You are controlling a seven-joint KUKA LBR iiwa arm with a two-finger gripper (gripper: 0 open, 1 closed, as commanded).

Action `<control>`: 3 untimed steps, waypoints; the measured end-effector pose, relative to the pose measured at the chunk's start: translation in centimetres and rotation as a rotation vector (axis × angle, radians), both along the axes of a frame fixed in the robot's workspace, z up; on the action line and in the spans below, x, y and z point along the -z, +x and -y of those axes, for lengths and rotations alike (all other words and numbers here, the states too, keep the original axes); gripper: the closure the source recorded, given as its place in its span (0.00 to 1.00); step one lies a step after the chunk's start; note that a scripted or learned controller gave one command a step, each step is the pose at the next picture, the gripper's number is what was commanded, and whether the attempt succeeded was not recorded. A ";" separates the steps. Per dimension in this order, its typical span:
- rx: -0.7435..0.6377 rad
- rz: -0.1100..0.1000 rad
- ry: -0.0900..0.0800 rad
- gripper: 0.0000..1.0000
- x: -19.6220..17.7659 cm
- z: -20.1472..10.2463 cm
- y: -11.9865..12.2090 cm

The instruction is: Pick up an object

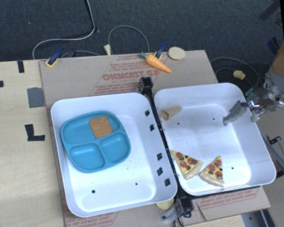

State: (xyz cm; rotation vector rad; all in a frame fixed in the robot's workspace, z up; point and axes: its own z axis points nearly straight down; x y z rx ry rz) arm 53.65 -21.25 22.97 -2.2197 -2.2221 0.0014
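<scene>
Reaching in from the right, the tool (pixel 234 114) hangs over the right edge of the right bin (pixel 206 92), pointing left and slightly down; whether it is open or closed cannot be told from this angle, and nothing shows between its tips. Two pizza slices lie in the near part of that bin: one pizza slice (pixel 186 163) beside the divider between the bins, the other pizza slice (pixel 213 171) just to its right, close to the first, near the bin's front wall. A small tan piece (pixel 170 113) rests near the far left corner of the same bin, well apart from the tool. In the left bin (pixel 111 200) sits a blue divided plate (pixel 88 159), with a brown slice of toast (pixel 101 127) in its far right compartment. Beyond the bins, on the cardboard sheet (pixel 122 74) covering the bench, a toy carrot (pixel 157 63) lies near a pale round disc (pixel 177 53)
</scene>
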 end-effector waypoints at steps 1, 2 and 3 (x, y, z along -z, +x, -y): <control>-0.005 0.000 0.002 0.00 -0.6 -6.2 -1.7; 0.003 -0.005 0.002 0.00 5.0 -4.6 -5.5; -0.001 -0.007 0.003 0.00 11.0 -7.2 -5.5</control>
